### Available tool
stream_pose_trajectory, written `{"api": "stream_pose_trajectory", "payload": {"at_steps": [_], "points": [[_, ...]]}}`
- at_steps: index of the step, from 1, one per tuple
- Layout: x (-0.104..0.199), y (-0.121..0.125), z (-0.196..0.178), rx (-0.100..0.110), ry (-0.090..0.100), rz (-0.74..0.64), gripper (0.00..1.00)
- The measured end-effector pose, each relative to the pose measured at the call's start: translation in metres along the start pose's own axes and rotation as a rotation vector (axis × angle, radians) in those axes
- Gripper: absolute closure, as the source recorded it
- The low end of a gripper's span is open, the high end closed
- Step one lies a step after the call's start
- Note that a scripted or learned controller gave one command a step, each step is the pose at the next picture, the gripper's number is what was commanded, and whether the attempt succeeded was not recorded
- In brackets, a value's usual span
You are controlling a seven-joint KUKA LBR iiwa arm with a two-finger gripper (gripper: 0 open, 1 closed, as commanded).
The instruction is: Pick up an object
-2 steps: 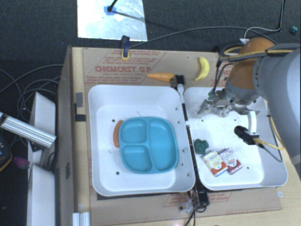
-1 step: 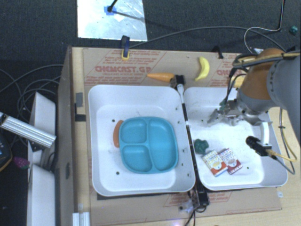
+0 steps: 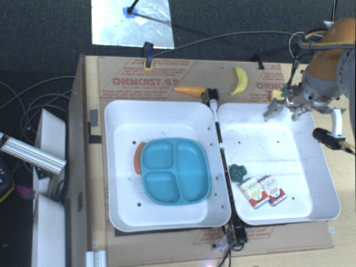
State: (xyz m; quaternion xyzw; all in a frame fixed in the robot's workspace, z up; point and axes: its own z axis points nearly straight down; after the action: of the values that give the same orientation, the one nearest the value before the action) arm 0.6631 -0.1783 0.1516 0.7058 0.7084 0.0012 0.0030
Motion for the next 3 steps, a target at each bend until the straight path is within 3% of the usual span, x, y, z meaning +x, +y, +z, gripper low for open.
{"api": "stream_pose_trajectory", "payload": {"at_steps": [1,2,3], "points": [[0.049,-0.054,0.067,0.006,0.003,0.001,0.00],[-0.024,0.003,0.030,0.000,-0.001,0.002,0.00],[0.045,-0.087,0.067,0.006,0.003,0.002,0.00]]}}
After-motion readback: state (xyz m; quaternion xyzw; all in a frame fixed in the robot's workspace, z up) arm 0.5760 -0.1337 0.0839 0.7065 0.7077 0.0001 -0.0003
